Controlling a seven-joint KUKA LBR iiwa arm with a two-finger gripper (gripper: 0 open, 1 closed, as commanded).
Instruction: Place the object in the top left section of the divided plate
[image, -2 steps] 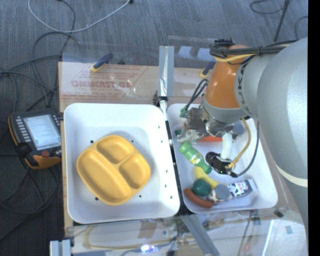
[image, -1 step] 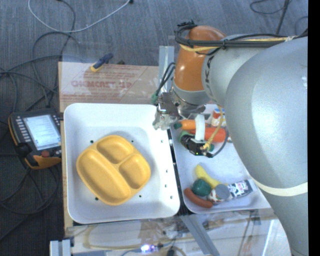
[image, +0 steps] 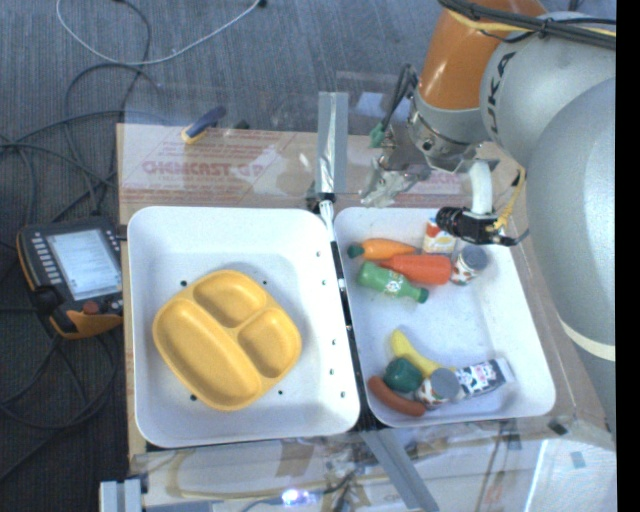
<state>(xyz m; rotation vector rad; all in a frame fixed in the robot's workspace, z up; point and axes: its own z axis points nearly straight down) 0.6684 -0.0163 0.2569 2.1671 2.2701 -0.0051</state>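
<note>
Yellow plate (image: 226, 338): plastic, three sections, lay flat in left bin (image: 150, 400), turned at a slant; all sections looked bare. The "top left" section was judged to be the small one toward the bin's far side, approx. where the plate's upper lobe sat.
Object: task did not say which; candidates all lay in right bin (image: 530, 390), none yet on the plate, so placing step not done.
Far cluster: carrot (image: 381, 248), orange-red piece (image: 422, 268), green bottle (image: 392, 282), lying side by side & touching or nearly so; small white-and-red carton (image: 437, 237) and grey-capped item (image: 470, 260) just beside them twd. the far right corner. Packed close, prob. hard to single out w/ two fingers.
Near cluster: banana (image: 406, 347), dark green round piece (image: 403, 375), red-brown sausage (image: 396, 398), black-and-white tube (image: 470, 379), heaped together by the near wall.
Gripper (image: 385, 190): hung over the far rim of right bin, near the divider betw. bins, above and apart from the carrot group. Nothing seen betw. fingers. Jaw state: cannot tell, tips too small & blurred.
Arm: came in from the right, orange band (image: 455, 60) above wrist, bulk overhanging right bin's right side.
Stage (judgement): pre-grasp; pick, carry across divider, release all remained.
Risk (judgement): neighbours might be nudged or two items pinched together.
</note>
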